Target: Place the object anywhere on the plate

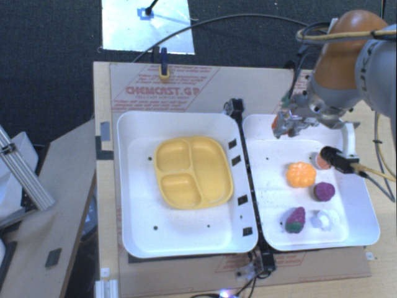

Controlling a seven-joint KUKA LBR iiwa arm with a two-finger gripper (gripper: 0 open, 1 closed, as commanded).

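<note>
A yellow plate (pixel 191 171) with three compartments lies in the left white bin (pixel 139 228). My gripper (pixel 288 125) hangs over the far left part of the right bin (pixel 363 225), to the right of the plate and apart from it. A small orange-red bit (pixel 275 123) shows at the gripper's left edge; whether it is held I cannot say. In the right bin lie an orange fruit-like object (pixel 301 174), a purple round one (pixel 324 192), a magenta and green one (pixel 295 220) and a small white one (pixel 321 219).
A black cylinder (pixel 337 159) on the arm's side covers part of an orange-red object (pixel 321 161). A black divider with clips (pixel 245 172) separates the bins. Cables arc over the far side, and a blue and yellow clamp (pixel 164 64) stands behind the left bin.
</note>
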